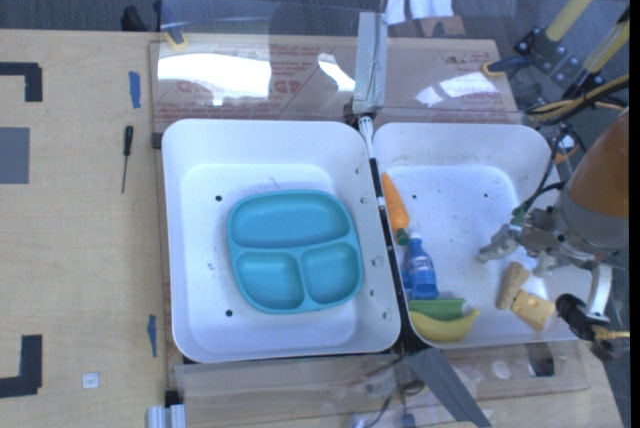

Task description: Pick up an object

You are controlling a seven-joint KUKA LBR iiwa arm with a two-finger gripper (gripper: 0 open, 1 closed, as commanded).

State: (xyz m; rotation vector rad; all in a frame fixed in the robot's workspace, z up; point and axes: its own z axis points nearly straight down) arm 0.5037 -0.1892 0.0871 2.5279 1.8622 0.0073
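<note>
Banana (443,323) lies left of my end effector (527,251), which hangs over a tan block (522,297); whether it is clenched, I cannot tell.

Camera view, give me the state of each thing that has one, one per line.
Divided plate: flat, right way up, in left bin.
Blue bottle: lying on its side.
Carrot: lying along right bin's left wall.
Banana: lying at the near edge.
</note>
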